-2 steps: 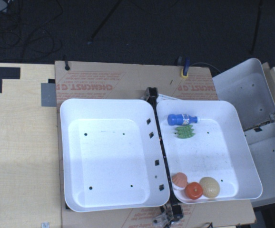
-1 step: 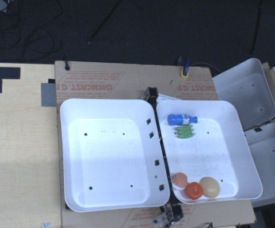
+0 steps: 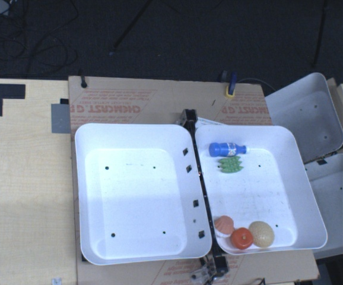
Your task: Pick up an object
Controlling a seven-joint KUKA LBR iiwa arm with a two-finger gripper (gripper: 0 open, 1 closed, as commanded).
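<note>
The right bin (image 3: 299, 177) holds several small objects. A blue bottle (image 3: 226, 149) with a white cap lies on its side near the bin's far left corner. Just in front of it sits a small green leafy piece (image 3: 231, 165). At the near edge, three round things cluster together: a pinkish shell-like piece (image 3: 224, 224), a red-orange tomato-like ball (image 3: 241, 238) and a tan ball (image 3: 261, 233).
The left bin (image 3: 88, 159) stands beside the right one on a cardboard sheet (image 3: 136, 103). A black clip strip (image 3: 196, 183) runs down the seam between the bins. A white panel (image 3: 308, 108) leans at the far right. Light wooden bench (image 3: 23, 183) lies to the left.
</note>
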